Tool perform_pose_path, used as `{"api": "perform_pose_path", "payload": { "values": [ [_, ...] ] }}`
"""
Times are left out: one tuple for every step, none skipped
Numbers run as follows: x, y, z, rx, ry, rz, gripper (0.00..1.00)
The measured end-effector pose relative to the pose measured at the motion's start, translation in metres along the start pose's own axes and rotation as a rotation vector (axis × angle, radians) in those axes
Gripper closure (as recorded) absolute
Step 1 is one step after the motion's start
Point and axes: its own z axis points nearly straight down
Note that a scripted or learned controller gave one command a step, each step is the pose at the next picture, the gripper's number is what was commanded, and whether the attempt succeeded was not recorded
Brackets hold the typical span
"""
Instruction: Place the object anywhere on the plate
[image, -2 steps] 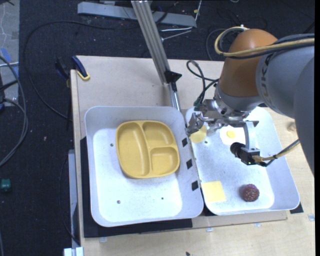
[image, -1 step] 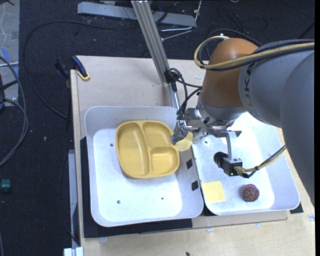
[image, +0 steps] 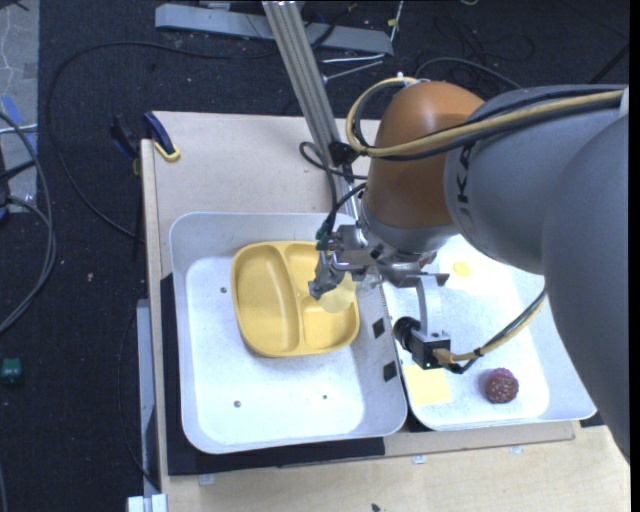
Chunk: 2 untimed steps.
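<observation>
Pincer (image: 328, 285) hangs over the yellow plate's (image: 270, 300) right compartment at frame centre, gripping a pale yellowish object (image: 338, 298) (identity unclear); dark red ball (image: 501, 385) lies lower right.

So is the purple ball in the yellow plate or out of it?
Out. The purple ball sits in the right bin, while the yellow plate lies in the left bin.
</observation>
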Motion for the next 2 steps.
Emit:
{"api": "perform_pose_path", "payload": {
  "values": [
    [0.0368, -0.0167, -0.0023, 0.001, -0.001, 0.001, 1.0],
    [0.0463, -0.0114, -0.0014, -0.001, -0.002, 0.003, 1.0]
  ]
}}
